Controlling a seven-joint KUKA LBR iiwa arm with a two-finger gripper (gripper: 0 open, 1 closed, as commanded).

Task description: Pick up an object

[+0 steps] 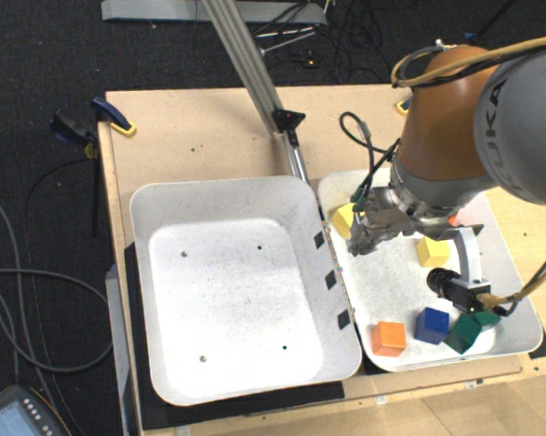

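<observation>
Left bin [164,268]: lying white on the tabletop [200,124].
Yellow block [342,220]: sitting at right bin's [517,334] left edge, beside the claw [362,243].
Claw: hanging low; grip state is proving impossible to tell.
Orange cube [389,338], blue cube [433,325], green block [467,331]: resting along near rim.

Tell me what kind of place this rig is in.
Likely a robotics lab or test cell: a wooden bench bearing two white bins, loose cables on a dark floor, and toy-like blocks beneath the gripper.
</observation>
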